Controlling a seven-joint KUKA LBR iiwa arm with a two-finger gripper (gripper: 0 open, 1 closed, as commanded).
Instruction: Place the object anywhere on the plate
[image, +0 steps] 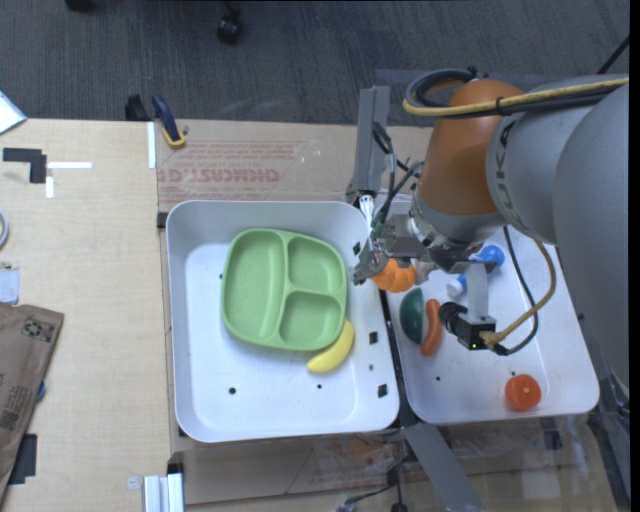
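Observation:
The green divided plate lies in the left bin. My gripper hangs over the wall between the two bins, just right of the plate's right edge. A small orange object sits between its fingers, lifted off the bin floor. The grey arm with its orange band comes in from the upper right and hides the back of the right bin.
A yellow banana lies against the plate's lower right rim. The right bin holds a dark green object, a red-orange long piece, a blue item and an orange ball.

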